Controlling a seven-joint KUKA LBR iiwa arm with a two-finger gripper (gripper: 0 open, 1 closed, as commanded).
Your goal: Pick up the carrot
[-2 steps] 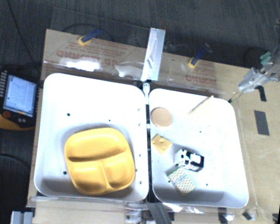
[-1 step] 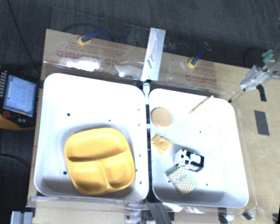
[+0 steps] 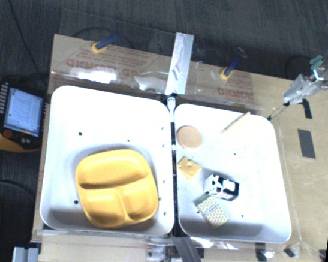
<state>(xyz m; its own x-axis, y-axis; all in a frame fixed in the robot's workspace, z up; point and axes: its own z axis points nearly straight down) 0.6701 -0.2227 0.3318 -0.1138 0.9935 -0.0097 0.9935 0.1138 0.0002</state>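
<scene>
pendant (image 3: 18,114): sitting at frame left, off the bench
left bin (image 3: 71,99): holding a yellow tray (image 3: 117,186), lower centre
right bin (image 3: 267,172): holding a tan disc (image 3: 189,137), yellow cube (image 3: 188,168), black-white item (image 3: 222,187), patterned packet (image 3: 213,212), thin stick (image 3: 235,122)
carrot: not making out anything clearly carrot-like; can't tell where it's lying
gripper (image 3: 306,87): hovering upper right, outside the bins; too small to tell its state
risk: program likely going for the wrong item, since the target isn't identifiable

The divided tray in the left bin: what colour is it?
Yellow; the tray shows clearly in the camera view.
</scene>
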